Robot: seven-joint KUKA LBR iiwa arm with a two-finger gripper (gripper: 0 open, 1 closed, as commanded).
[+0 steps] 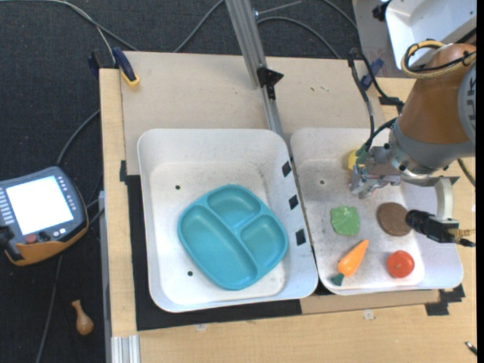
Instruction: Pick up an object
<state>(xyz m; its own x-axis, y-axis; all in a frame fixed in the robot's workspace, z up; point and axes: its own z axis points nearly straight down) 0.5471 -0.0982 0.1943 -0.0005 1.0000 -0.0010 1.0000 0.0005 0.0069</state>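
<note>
Hand (368, 185) hovers above green piece (345, 221), holding nothing.

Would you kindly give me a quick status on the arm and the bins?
End effector low in right bin, nothing seen held. Lettuce, carrot, tomato, brown disc lie loose. Blue tray in left bin.

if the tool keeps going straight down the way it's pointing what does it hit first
Most likely the bare floor of the right bin. The tool points down just above and right of the green lettuce piece, apparently missing it, though depth is hard to judge from this slanted view.
</note>
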